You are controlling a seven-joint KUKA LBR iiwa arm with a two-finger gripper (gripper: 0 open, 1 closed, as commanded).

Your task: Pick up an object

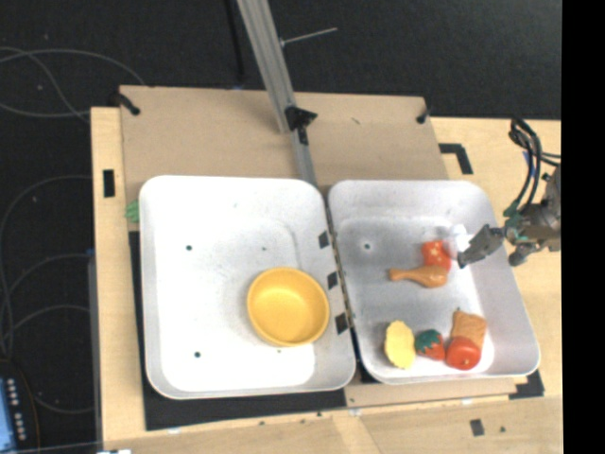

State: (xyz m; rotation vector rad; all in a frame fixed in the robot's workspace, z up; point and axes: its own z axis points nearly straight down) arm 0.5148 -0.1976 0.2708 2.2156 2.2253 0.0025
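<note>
Near edge of right white bin (510, 301): yellow lumpy toy (400, 344), red round tomato toy (462, 353) touching brown bread-like block (469, 326). Left white bin (189, 253): yellow round bowl (287, 306). Farther back in right bin: tan drumstick-shaped toy (421, 275) beside small red toy (436, 253). Dark fingers (482, 245) just beside small red toy; open or closed, cannot tell.

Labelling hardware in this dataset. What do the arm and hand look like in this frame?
Little of the arm is in frame at the right edge: a dark, grey-brown wrist block with a touch of green on it, and black cables looping above it. The hand is small and dark, nearly black, narrowing to slim fingers over the right bin. No markings are legible at this resolution.
</note>
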